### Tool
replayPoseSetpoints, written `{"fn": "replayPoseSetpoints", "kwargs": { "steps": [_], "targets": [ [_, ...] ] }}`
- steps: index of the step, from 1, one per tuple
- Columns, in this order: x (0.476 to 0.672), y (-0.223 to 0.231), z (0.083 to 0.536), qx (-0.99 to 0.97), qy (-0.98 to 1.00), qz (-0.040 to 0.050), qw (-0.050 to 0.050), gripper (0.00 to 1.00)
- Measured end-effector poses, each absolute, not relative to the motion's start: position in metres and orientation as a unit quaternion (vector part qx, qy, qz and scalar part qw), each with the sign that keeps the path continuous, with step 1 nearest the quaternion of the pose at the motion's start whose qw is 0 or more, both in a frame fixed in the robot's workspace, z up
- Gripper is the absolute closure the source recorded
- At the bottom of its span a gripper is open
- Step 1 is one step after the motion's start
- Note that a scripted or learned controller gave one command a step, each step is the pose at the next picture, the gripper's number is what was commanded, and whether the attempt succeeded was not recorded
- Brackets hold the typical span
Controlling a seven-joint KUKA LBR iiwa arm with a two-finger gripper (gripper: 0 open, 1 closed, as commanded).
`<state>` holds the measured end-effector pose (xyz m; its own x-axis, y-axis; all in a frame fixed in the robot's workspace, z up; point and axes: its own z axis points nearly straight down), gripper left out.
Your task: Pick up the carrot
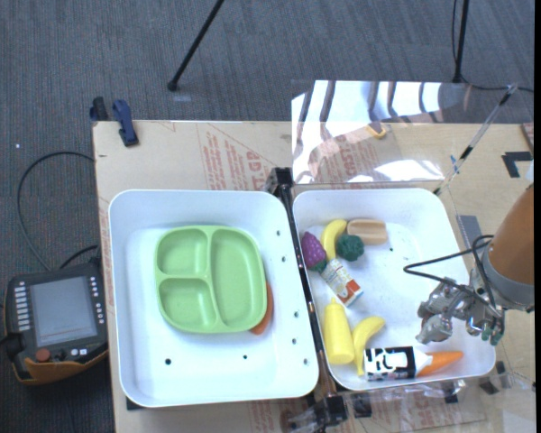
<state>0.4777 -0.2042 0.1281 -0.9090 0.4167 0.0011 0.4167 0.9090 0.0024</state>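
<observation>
Two white bins sit side by side on the bench. The left bin (126, 242) carries a green divided plate (211, 280), with an orange thing (263, 317) peeking out from under the plate's right edge, mostly hidden, can't tell what it is.

The right bin (433, 207) is cluttered. Near its far edge: a hot dog bun (367, 231), a banana (333, 236) beside it, a bit of broccoli (350, 247) just in front of the banana. A purple eggplant-like piece (313, 251) lies by the bin's left edge. A small tilted can (341, 280) sits toward the middle left. Closer to the near edge: a yellow bottle (338, 333), with a second banana (368, 332) touching it on the right. A black-and-white bottle (392, 362) lies flat along the near edge.

The carrot (443, 361) lies flat in the near right corner of the right bin, just beside the flat bottle's end, pointing at the right edge.

The gripper (442, 318) hangs over the right side of that bin, just above the carrot, nothing seen between the fingers. Whether the jaws stand wide or narrow, can't tell: too blurred. A black cable (433, 264) loops off the wrist over the bin.
</observation>
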Motion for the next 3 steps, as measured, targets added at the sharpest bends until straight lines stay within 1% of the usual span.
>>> {"fn": "replayPoseSetpoints", "kwargs": {
  "steps": [1, 2, 3],
  "targets": [
    [0.478, -0.209, 0.114, -0.061, -0.998, -0.0024, 0.002, 1.00],
    [0.479, -0.211, 0.116, -0.062, -0.998, -0.0010, -0.002, 0.00],
    [0.547, -0.209, 0.085, -0.077, -0.997, -0.0026, 0.000, 0.00]
  ]
}}
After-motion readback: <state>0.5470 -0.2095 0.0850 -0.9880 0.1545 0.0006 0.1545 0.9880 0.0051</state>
